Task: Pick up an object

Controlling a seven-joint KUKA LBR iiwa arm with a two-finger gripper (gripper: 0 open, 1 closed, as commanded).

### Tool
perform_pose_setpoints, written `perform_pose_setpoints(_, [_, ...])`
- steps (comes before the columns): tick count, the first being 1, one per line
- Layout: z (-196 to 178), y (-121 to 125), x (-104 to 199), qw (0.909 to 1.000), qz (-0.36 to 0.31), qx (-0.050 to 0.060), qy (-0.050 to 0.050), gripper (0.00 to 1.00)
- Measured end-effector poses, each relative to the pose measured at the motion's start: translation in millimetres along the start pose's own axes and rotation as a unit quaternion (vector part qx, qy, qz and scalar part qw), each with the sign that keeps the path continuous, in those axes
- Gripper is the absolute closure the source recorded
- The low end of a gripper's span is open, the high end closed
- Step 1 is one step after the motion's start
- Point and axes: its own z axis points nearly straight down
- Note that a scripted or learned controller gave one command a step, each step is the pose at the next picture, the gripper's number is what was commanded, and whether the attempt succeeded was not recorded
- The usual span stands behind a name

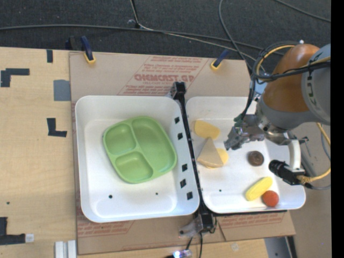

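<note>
Camera view: the gripper (235, 139) hangs low in the right bin (236, 206), just beside the pale cheese-like wedge (212, 156), a placement that suggests the wedge is its target. Its dark fingertips blur together, so whether they stand wide or closed cannot be told; nothing visibly sits between them. A yellow slice (206, 129), brown disc (256, 157), yellow corn-like piece (258, 188) and red ball (271, 198) lie loose nearby. The green divided tray (140, 149) fills the left bin (91, 198).
</note>
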Motion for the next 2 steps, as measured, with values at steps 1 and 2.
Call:
perform_pose_setpoints(1, [3.2, 16.7, 42.3, 1.0, 0.0, 0.0, 0.0, 1.0])
perform_pose_setpoints(2, [4.1, 44.3, 85.1, 1.0, 0.0, 0.0, 0.0, 1.0])
